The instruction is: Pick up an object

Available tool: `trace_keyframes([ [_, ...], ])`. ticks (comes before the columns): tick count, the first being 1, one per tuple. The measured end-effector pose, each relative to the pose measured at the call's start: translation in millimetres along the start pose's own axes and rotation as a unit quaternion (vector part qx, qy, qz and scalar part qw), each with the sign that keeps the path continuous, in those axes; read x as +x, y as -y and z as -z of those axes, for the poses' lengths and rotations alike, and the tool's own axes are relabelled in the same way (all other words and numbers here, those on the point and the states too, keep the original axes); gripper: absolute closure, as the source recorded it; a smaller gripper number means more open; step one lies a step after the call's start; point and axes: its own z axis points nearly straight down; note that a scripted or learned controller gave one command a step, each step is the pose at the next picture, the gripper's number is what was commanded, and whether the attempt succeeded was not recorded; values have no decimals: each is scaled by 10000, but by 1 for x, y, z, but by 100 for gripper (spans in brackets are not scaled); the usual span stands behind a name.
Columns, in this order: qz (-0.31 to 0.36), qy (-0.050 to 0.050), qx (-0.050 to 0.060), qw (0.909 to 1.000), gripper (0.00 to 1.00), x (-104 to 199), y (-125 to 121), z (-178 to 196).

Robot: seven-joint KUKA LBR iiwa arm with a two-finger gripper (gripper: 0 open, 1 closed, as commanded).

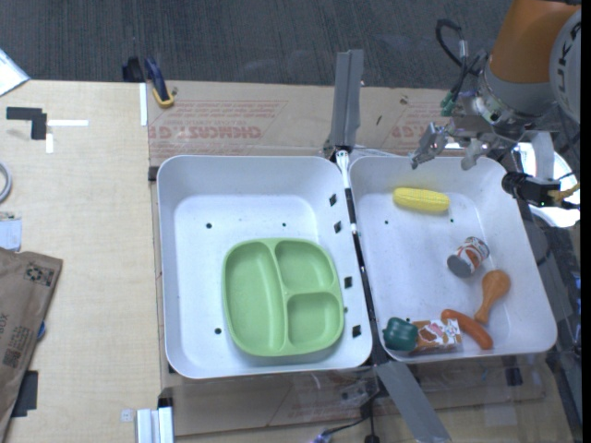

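Upper right of frame, your gripper hung open and held nothing, above the right bin's far rim; corn cob lay just below it, apart.

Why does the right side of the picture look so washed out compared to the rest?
In the camera view, glare bleaches the far right edge of the right bin beside the arm; the corn cob and green divided plate stay evenly lit, with soft shadows; the gripper looks slightly blurred.
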Motion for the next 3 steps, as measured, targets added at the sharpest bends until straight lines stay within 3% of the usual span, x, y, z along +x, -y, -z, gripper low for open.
trace_keyframes([
  [1,280,0,-19,9996,0,-46,-5,-138],
  [2,273,2,-6,9996,100,-47,-5,-132],
  [3,325,0,-8,9995,100,-10,-4,-16],
])
